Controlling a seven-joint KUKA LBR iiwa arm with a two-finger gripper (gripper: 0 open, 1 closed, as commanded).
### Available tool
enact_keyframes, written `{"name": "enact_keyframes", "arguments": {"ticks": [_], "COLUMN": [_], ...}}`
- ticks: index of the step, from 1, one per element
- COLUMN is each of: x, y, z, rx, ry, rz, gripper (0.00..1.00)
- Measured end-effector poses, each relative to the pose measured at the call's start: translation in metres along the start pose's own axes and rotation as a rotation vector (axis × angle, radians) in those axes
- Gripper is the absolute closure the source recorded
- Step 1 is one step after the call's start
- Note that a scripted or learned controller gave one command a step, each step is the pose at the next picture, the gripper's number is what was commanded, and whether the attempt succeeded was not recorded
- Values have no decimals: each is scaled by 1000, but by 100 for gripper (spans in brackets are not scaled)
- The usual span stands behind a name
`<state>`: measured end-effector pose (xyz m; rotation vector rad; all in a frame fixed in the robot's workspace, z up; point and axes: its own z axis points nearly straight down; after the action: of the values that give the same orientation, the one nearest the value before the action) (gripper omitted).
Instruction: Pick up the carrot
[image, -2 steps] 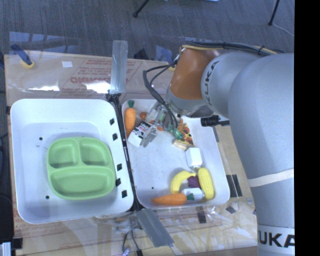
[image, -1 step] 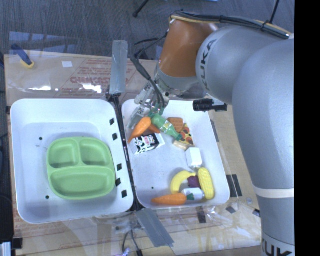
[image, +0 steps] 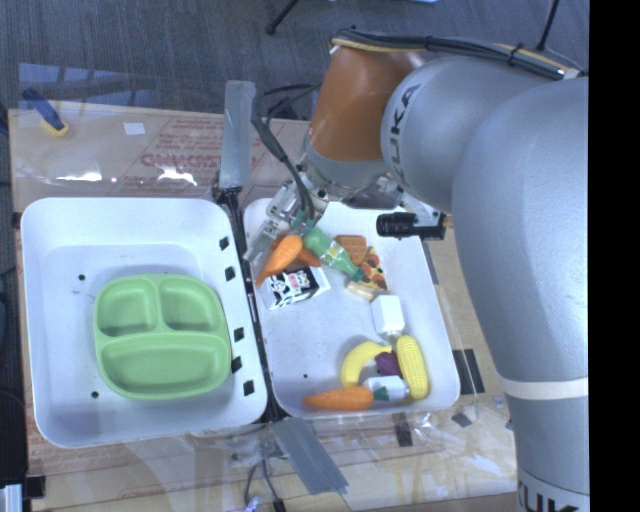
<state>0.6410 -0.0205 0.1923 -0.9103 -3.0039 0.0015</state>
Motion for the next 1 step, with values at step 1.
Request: {"name": "enact_keyframes", "arguments": {"ticks": [1], "x": [13], "y": [-10], "z": [1], "rx": [2], "ry": [4], "rz": [182], "gripper": [0]}}
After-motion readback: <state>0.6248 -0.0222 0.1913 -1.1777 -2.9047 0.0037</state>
